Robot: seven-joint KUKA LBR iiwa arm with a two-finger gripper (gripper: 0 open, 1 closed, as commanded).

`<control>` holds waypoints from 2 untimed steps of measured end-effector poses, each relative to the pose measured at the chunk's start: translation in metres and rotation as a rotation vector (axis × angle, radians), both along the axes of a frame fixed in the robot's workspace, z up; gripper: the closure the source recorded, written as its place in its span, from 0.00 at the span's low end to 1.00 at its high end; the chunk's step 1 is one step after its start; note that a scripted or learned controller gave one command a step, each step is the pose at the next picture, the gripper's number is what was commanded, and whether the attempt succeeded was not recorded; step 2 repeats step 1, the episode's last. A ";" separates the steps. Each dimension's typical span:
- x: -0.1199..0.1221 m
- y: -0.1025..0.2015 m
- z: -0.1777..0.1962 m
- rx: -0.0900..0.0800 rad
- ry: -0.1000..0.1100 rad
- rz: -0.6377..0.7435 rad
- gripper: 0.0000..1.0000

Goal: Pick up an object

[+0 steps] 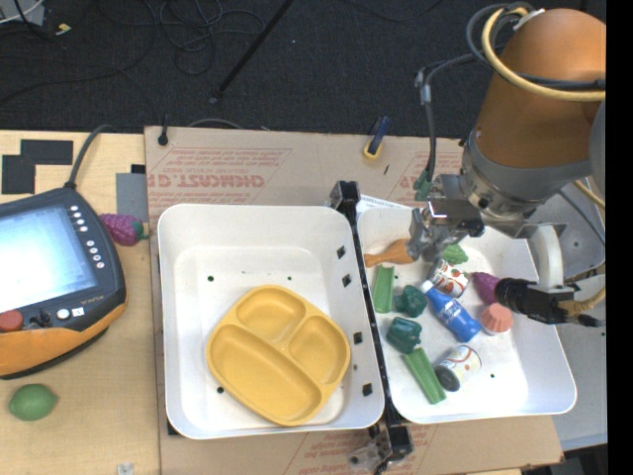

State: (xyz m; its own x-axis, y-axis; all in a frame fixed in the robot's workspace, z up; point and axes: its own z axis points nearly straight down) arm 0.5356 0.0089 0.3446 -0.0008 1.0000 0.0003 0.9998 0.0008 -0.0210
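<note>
The right bin [554,384] holds several small things. An orange-brown piece [389,255] lies at its far left, with a green block [383,287] just in front of it. Two dark teal pieces [409,300] [404,334] and a green stick [426,375] lie toward the front. A blue bottle [454,317], a small white and red can [451,280], another can [460,362], a purple piece [485,285] and a pink ball [497,318] sit further right. My gripper [431,243] hangs low over the bin's far part, between the orange-brown piece and a green piece [456,253].
The left bin [198,236] carries a yellow divided plate [279,352]. A teach pendant [49,265] rests on the bench at far left, with a green ball [33,402] in front of it and a purple toy [121,228] beside it.
</note>
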 end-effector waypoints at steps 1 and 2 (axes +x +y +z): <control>-0.020 0.062 0.072 0.002 -0.024 0.007 1.00; -0.020 0.062 0.072 0.002 -0.024 0.007 1.00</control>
